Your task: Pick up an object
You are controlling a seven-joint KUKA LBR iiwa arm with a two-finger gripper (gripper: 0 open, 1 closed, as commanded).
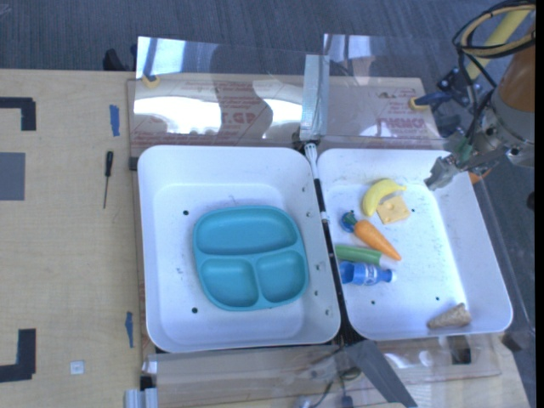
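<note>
The right bin (476, 253) holds several small items. A yellow banana (378, 195) lies beside a pale yellow cheese wedge (394, 212). Below them lie an orange carrot (375, 239), a green pod-like piece (357, 253) and a small blue bottle (364, 274). A tan bread-like piece (450, 316) sits in the near right corner. My gripper (444, 173) hangs over the bin's far right part, to the right of the banana and apart from every item.
The left bin (161, 228) carries a teal divided plate (249, 255). A raised rim (319, 219) separates the two bins. Clear panels (306, 100) stand behind them. Cables and the arm (510, 92) crowd the upper right.
</note>
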